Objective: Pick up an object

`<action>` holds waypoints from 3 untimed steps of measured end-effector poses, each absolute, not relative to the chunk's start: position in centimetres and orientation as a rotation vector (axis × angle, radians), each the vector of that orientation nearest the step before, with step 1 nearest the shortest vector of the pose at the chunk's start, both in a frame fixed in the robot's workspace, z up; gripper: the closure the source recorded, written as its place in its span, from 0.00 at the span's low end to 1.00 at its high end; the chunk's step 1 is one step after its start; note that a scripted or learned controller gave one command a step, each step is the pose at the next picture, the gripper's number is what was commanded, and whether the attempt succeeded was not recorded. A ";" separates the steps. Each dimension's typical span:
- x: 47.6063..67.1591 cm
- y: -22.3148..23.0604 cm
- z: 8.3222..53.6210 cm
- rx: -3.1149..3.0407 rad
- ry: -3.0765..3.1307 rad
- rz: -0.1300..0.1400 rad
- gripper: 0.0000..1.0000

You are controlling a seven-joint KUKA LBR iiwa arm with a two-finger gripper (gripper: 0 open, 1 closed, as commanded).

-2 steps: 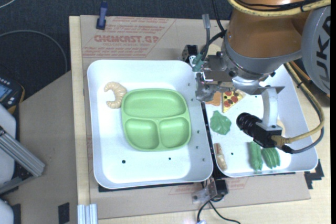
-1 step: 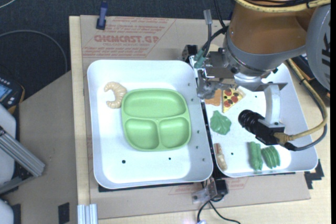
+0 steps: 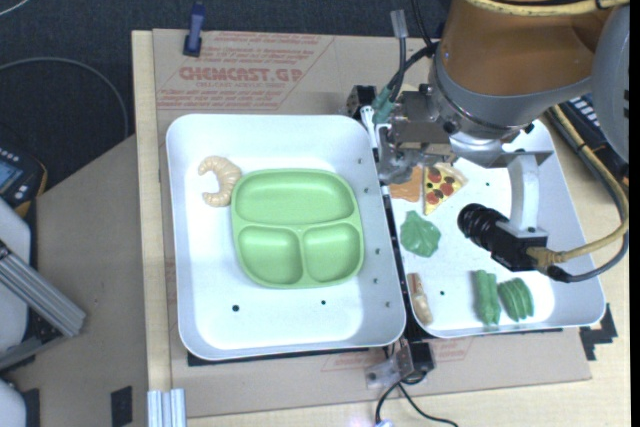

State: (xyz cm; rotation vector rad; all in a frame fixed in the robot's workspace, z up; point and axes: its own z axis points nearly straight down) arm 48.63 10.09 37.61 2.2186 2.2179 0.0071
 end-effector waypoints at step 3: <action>47.8 15.7 38.1 2.217 2.231 -0.003 1.00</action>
